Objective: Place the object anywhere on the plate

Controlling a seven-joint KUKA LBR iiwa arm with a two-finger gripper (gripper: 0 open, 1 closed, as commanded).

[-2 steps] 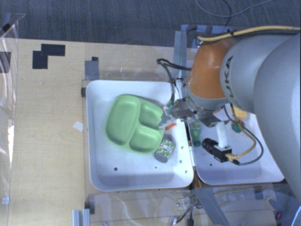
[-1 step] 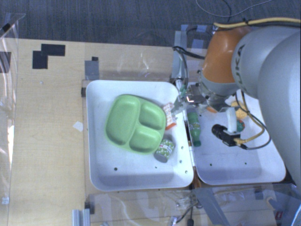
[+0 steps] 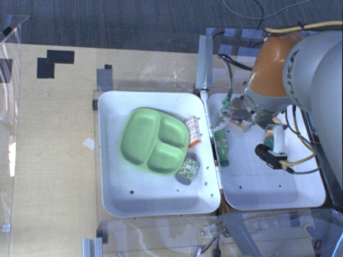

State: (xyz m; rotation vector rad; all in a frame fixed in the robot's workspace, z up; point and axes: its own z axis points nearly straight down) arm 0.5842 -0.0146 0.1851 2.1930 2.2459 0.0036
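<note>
**Plate bare, the pick not yet made**

And here's the picture: the slim green plastic bottle (image 3: 221, 148) lies flat on the floor of the right-hand shallow white plastic bin (image 3: 278, 189), tucked hard against that bin's left wall, its long axis running along the wall; this looks the likeliest object for the job, though that is a judgement, not a certainty. Right above its upper end hangs the two-finger gripper (image 3: 231, 113), low over the bin's top-left corner; from this slanted angle the wrist hides the fingertips, so whether the jaws are spread or closed I cannot tell, and nothing can be seen clamped between them. Behind it looms the grey arm with its orange band (image 3: 273, 63), reaching in from the right.

Across the divide, the green three-compartment plastic plate (image 3: 153, 140) sits in the left-hand shallow white plastic bin (image 3: 155, 202), and all three compartments are bare; nothing has been delivered. Crowding its right edge are a red-and-white crinkled wrapper (image 3: 193, 129) and a small green-and-white printed can (image 3: 187, 170) lying on its side, both just beside the rim, neither on it.

So the scorecard, as I read it: nothing done yet; the grasp, the lift, the carry over the bin walls and the release onto the plate all remain.
</note>
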